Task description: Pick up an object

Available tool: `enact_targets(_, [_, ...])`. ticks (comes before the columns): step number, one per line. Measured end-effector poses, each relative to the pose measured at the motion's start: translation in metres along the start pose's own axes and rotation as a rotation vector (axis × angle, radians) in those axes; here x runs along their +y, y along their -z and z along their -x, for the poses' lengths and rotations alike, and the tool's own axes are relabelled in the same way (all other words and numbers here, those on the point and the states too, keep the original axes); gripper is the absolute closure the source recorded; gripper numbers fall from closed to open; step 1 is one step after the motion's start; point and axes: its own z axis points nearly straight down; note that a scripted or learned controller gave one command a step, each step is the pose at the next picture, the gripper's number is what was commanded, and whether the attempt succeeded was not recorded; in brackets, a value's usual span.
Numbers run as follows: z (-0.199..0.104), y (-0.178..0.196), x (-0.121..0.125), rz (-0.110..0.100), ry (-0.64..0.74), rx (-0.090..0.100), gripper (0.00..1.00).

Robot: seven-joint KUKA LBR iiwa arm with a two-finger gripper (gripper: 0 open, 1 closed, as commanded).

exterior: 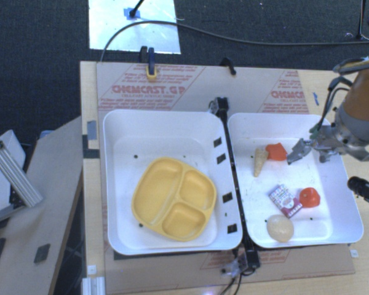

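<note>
Nearest the camera, a cream, egg-shaped object point(280, 228) sits by the front edge of the right bin point(344, 233). Just behind it lie a small red-and-white packet point(285, 200) and a red tomato-like piece point(309, 196), toward the bin's middle. Farther back, an orange piece point(275, 152) and a pale cone point(259, 161) rest near the bin's left wall. In the left bin point(120, 134), a yellow divided tray point(174, 198) lies flat.

The gripper point(299, 152) hangs over the right bin's back half, its tip just beside the orange piece; whether the fingers are spread or closed I cannot tell from this angle, and nothing is visibly held between them.

Judging by position, the orange piece is the likeliest target. To do this well, the gripper should centre squarely over it before descending, straddle it with clearance from the cone, and close only once low enough to catch its sides.
</note>
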Motion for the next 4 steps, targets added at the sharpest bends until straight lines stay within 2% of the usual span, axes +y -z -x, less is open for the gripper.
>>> enact_targets(1, [0.000, 0.006, 0.003, 0.012, 0.003, -0.002, 0.00])
enact_targets(3, [0.001, -0.078, 0.007, 0.009, 0.001, -0.001, 0.00])
enact_targets(4, [0.000, -0.104, 0.008, 0.011, 0.001, -0.002, 0.00])
